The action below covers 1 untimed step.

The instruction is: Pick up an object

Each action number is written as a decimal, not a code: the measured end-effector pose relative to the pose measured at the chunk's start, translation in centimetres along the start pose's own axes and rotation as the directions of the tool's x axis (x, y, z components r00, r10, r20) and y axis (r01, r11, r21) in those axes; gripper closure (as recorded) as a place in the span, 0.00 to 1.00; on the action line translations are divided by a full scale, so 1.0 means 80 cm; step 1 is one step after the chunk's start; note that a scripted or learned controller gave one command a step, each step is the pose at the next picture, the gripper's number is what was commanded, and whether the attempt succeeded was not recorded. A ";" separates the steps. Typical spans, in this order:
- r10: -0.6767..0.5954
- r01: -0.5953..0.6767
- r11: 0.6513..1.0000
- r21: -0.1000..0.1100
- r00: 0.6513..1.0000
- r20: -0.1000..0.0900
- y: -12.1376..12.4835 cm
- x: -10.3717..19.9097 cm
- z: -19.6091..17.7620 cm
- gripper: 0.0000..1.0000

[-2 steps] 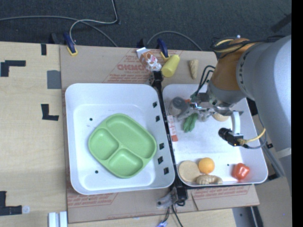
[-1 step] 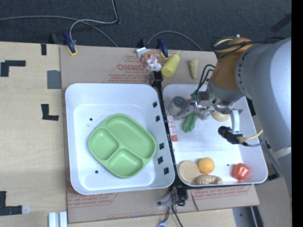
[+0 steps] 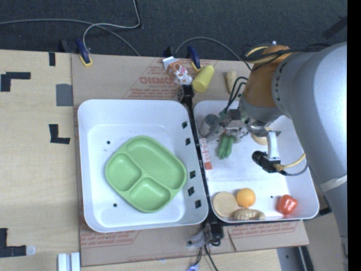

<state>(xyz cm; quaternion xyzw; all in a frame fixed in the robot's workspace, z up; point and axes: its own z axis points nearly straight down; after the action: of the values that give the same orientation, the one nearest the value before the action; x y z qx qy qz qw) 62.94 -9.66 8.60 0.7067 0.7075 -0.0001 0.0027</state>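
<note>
My gripper [image 3: 217,127] hangs low over the far left part of the right bin [image 3: 265,176], on the grey arm with its orange band [image 3: 260,89]. A small green elongated object [image 3: 225,146] lies right under and in front of the gripper, touching or nearly touching it; whether it is gripped cannot be made out. Along the bin's near wall sit a tan round piece [image 3: 224,203], an orange ball [image 3: 245,197], a lumpy beige piece [image 3: 248,214] and a red object [image 3: 286,205].
The left bin [image 3: 96,129] holds a green divided plate [image 3: 145,173]. Behind the bins lie a yellow bottle [image 3: 203,78], a snack packet [image 3: 177,70] and a beige item [image 3: 230,81]. A black cable connector [image 3: 266,162] dangles over the right bin.
</note>
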 end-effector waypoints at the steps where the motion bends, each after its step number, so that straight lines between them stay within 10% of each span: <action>1: -0.001 0.001 1.000 0.001 1.000 0.000 0.000 0.001 -0.012 1.00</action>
<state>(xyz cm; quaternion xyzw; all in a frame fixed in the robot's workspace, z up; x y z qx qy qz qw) 62.94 -9.61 9.55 0.7063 0.7079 -0.0003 0.0022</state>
